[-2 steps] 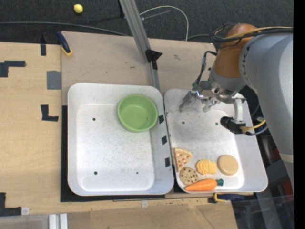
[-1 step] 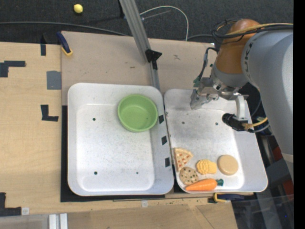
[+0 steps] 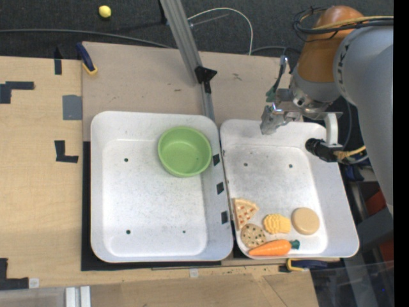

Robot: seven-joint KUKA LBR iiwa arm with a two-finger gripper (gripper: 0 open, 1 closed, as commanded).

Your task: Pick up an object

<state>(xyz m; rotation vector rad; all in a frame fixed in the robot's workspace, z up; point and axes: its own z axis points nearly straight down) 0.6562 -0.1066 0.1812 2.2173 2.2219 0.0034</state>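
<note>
Green bowl (image 3: 185, 150) in left bin (image 3: 108, 171)

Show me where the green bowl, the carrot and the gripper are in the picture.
green bowl (image 3: 185, 151): camera view, inner bottom.
carrot (image 3: 271, 248): camera view, middle of the orange body.
gripper (image 3: 270, 121): camera view, at its tip.

The gripper (image 3: 271, 121) hovers over the right bin's (image 3: 332, 190) far edge. A pizza slice (image 3: 243, 210), cookie (image 3: 253, 235), corn (image 3: 276, 223) and carrot (image 3: 271, 248) crowd its near edge; a green bowl (image 3: 185, 151) sits in the left bin (image 3: 108, 190).
</note>
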